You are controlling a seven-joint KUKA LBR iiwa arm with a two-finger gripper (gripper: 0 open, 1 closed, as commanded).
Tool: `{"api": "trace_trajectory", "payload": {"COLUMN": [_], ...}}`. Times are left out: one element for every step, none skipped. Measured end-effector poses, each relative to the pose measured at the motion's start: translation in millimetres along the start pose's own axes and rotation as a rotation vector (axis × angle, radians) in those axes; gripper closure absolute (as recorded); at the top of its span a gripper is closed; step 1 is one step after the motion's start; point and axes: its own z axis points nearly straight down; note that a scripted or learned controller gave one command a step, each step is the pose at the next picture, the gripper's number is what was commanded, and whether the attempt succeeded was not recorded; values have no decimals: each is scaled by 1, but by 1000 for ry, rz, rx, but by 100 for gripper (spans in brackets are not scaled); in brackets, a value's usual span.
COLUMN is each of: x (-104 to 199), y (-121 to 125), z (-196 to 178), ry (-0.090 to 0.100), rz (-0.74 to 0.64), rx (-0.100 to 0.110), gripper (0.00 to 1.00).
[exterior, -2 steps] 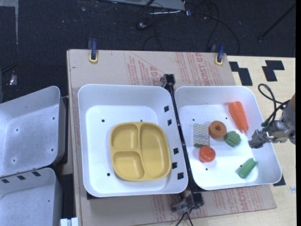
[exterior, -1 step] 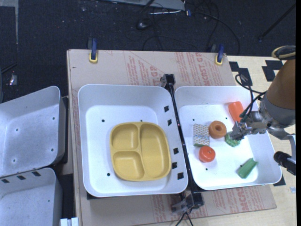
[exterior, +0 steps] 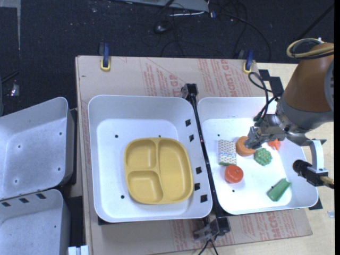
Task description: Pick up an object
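The hand (exterior: 257,138) hangs over the right bin (exterior: 303,195), directly above the orange round object (exterior: 243,147), and I cannot tell its state.

single fixed camera above bench (exterior: 138,70), looking down at slant on both bins (exterior: 101,158), moderately far.

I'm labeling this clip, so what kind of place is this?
Probably a robotics lab's pick-and-place test bench: a robot arm reaches over two white bins, the board beneath is held by clamps, and cables trail across the dark floor.
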Motion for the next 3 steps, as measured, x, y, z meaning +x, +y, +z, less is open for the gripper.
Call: {"api": "trace_trajectory", "payload": {"x": [40, 84, 121], "y": [19, 32, 60], "z": [-9, -9, -12], "ry": [0, 0, 0], "rz": [2, 0, 0], "rx": [1, 1, -1], "gripper": [100, 100, 100]}}
